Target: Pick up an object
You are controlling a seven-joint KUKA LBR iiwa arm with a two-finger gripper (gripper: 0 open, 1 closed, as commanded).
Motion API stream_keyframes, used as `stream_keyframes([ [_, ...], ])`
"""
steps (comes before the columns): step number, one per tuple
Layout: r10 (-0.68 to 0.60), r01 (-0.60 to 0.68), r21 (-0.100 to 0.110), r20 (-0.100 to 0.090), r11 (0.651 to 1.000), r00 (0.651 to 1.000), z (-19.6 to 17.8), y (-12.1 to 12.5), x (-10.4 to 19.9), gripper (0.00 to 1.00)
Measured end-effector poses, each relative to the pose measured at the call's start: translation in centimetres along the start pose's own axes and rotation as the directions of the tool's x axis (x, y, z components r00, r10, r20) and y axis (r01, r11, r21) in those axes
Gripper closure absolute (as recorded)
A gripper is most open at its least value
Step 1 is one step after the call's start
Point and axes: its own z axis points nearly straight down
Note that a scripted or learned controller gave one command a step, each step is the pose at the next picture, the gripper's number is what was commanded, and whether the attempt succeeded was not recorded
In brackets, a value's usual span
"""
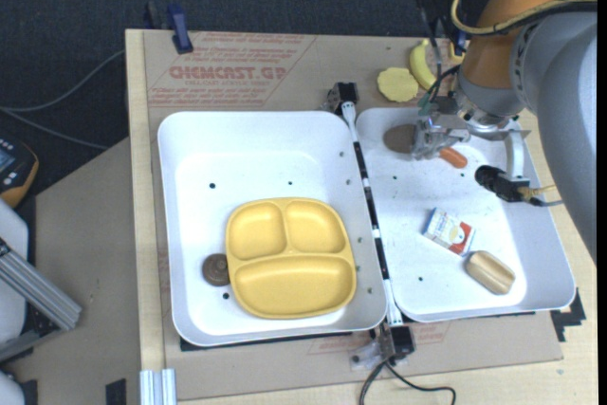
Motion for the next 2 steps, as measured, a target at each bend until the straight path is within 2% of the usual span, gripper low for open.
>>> stream_keyframes([
  [1, -0.003, 0.003, -0.027, -0.002, 1.0, 1.0, -2.48, 0.47, 0.53, 1.0],
  [2, -0.003, 0.003, -0.025, -0.002, 1.0, 1.0, -2.35, 0.43, 0.53, 0.0],
])
